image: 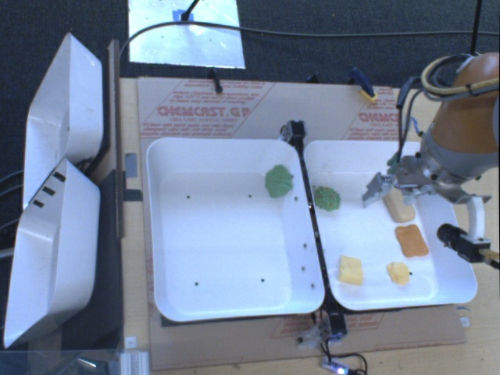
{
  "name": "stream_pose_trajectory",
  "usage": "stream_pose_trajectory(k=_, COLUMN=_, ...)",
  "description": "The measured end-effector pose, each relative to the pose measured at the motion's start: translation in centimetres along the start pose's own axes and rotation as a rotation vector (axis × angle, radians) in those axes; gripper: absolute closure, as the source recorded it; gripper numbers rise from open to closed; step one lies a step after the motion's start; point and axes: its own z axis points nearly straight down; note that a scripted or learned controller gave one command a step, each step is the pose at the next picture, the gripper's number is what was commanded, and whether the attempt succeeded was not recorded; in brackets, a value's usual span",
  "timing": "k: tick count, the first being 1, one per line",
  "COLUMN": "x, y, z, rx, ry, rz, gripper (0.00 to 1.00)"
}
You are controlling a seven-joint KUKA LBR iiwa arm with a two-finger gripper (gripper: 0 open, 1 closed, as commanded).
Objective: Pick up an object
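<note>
Bench bins held scattered foam pieces; gripper (384, 187) hovered at the tan block's (400, 207) 11 o'clock, grip state unclear.

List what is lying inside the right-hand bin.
The right bin holds a green piece by the divider, two yellow pieces, an orange piece and a tan piece. The gripper covers the tan piece's upper end and the bin floor beneath it.

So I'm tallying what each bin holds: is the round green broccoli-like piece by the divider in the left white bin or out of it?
In. The round green piece lies on the left white bin floor, near its right wall.
</note>
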Motion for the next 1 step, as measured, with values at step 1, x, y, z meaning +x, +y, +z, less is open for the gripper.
stream_pose_trajectory(k=1, x=4.08, y=4.08, z=-4.09, rx=-0.004, ry=0.000, rz=-0.004, gripper=0.00)
